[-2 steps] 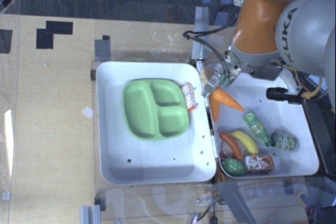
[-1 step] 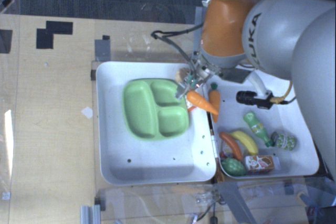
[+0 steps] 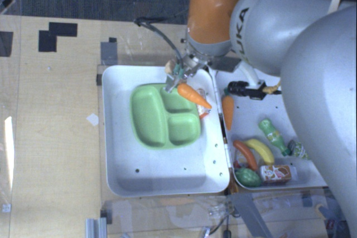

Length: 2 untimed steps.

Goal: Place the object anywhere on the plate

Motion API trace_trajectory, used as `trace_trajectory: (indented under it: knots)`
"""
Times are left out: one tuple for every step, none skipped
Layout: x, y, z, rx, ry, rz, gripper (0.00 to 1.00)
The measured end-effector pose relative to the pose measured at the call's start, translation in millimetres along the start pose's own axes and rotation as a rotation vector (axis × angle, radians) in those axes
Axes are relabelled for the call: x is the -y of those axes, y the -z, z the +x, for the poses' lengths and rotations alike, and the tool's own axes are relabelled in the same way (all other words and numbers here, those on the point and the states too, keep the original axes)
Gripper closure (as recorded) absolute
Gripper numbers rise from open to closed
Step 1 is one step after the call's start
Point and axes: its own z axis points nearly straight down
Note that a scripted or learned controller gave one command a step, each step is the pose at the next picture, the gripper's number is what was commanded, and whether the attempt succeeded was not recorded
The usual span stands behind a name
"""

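Observation:
A green plate (image 3: 150, 120) with three compartments lies in the left white bin (image 3: 162, 181). My gripper (image 3: 175, 81) hangs over the plate's far right corner, below the orange band of the arm. Its fingers are shut on the thick end of an orange carrot (image 3: 195, 96). The carrot slants down to the right, its tip over the plate's right rim. I cannot tell whether the carrot touches the plate.
The right bin (image 3: 312, 175) holds a second carrot (image 3: 227, 111), a green bottle (image 3: 273, 134), a banana (image 3: 261, 150), a red sausage (image 3: 246, 154), a green item (image 3: 249, 176) and a small box (image 3: 276, 174). The big grey arm covers that bin's far right part.

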Motion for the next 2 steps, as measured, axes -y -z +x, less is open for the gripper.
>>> trace_trajectory:
  knots:
    - [0.1,0.0,-0.2,0.000,-0.001,0.000,0.00]
    - [35.9,-9.6,-43.2,0.001,0.150,0.000,0.00]
